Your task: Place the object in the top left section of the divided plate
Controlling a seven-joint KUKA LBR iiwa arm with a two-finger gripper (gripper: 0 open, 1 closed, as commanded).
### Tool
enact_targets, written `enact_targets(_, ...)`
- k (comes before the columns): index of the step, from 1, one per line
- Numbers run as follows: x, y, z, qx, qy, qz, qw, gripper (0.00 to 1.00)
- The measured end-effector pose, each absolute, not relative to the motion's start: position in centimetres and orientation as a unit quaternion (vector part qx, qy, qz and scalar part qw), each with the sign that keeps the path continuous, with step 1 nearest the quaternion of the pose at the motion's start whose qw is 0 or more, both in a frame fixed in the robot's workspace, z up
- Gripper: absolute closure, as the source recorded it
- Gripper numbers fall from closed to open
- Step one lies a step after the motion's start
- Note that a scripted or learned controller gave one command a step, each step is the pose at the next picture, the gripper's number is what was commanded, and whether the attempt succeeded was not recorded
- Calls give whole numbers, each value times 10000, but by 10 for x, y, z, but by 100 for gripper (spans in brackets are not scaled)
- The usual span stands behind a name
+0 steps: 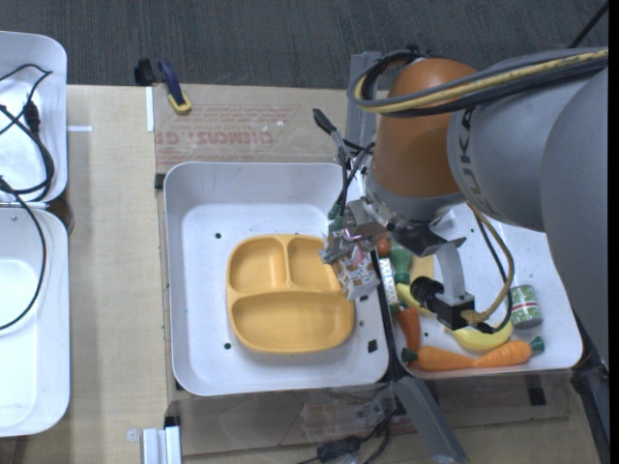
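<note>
A yellow divided plate (290, 341) lies in the left white bin (193, 259), with two small sections at the top and one large section below. My gripper (350, 251) hangs over the plate's right rim, beside the top right section. A small white and red printed packet (358, 275) sits between its fingers, and the gripper is shut on it. The packet hangs over the plate's right edge, near the wall between the two bins. The top left section (259, 264) is to the left of the gripper.
The right bin (566, 341) holds two orange carrots (474, 357), a banana (484, 336), a green can (525, 305) and a small carrot (411, 327). The big grey arm covers much of that bin. Cables lie on the white surface at far left (24, 162).
</note>
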State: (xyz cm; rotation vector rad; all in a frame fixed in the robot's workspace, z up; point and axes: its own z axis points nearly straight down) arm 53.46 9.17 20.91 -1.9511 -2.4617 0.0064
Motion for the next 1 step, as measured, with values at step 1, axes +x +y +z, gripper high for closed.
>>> enact_targets(1,535,107,216,-5707,-8212,19,4,100)
